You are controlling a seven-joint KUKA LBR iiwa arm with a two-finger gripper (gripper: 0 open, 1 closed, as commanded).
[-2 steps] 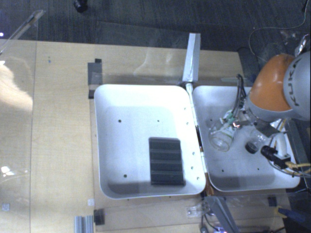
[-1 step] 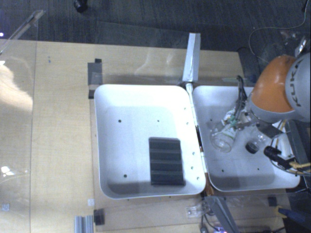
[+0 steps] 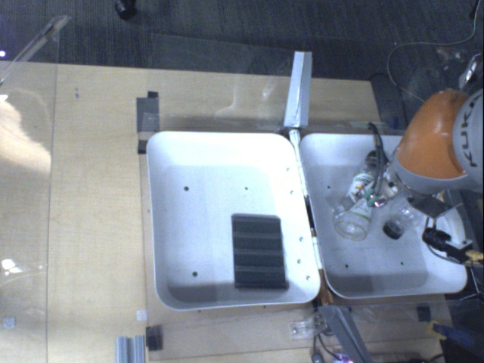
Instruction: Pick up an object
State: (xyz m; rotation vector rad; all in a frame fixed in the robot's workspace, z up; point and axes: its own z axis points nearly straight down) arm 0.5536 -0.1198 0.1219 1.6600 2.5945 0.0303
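The hand (image 3: 377, 193) is seen low over the right bin (image 3: 393, 278), near that bin's middle and largely covered from above by the wrist and the orange band (image 3: 427, 138) of the arm. Whether the hand is open or closed cannot be told, as the grasping end is hidden under the arm and blurred among cables. Nothing can be made out as gripped.

Just beside the hand, toward the left and front, a clear plastic container (image 3: 352, 218) is found lying tilted on the floor of the right bin, its wider round end pointing to the front left. Whether it is touched by the hand cannot be told. A small dark round piece (image 3: 393, 229) is seen close by on the right of the container, also on the bin floor, under the edge of the arm.

The left bin (image 3: 174, 203) is set touching the right one along a shared edge. In it a black ribbed block (image 3: 259, 251) is laid flat near the front wall, right of centre, well apart from the hand.

Both bins are carried by a pale wooden surface (image 3: 91, 203). A grey metal bar (image 3: 299, 89) is seen at the back, rising from the point where the two bins meet.
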